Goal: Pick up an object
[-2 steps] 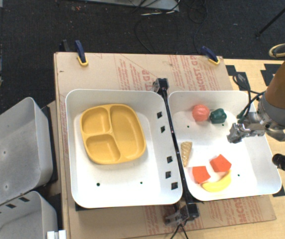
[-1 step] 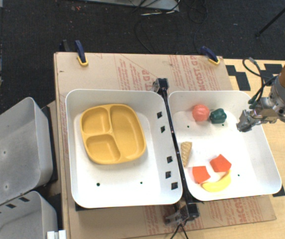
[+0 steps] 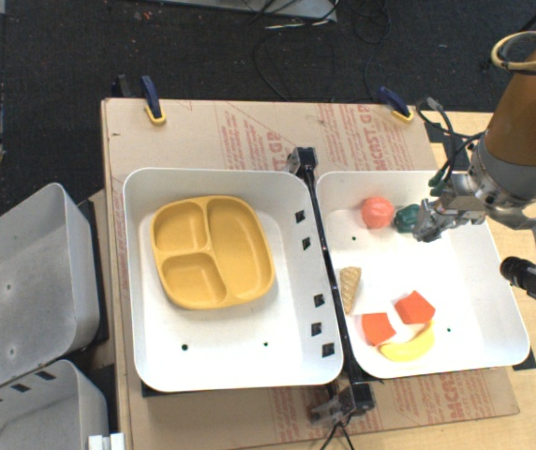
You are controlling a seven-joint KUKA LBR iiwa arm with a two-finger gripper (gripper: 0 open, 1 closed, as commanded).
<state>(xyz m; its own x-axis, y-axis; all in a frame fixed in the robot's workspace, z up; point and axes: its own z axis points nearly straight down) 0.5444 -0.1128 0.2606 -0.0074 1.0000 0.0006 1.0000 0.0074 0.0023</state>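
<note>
The arm (image 3: 521,111) reached in from the right, its orange band above the grey wrist; the gripper (image 3: 429,225) sat low over the upper part of the right bin (image 3: 493,279), close to that bin's far right side; whether its fingers were spread or pressed together could not be told from this view. A dark green object (image 3: 407,218) lay just beside the gripper on its left; contact between the two could not be confirmed. A pink ball (image 3: 377,211) rested touching or just beside the green object, on its left. Nearer the camera, a tan waffle cone (image 3: 350,287) lay against the bin's left wall; two orange-red blocks (image 3: 414,307) (image 3: 377,327) lay near the bin's front, with a yellow banana (image 3: 409,347) just below them. The left bin (image 3: 221,364) held a yellow divided plate (image 3: 213,250) with three compartments. Both bins stood on a cardboard sheet (image 3: 240,129) held by blue and yellow clamps (image 3: 153,101); a grey tub (image 3: 20,279) stood well apart at the left.
</note>
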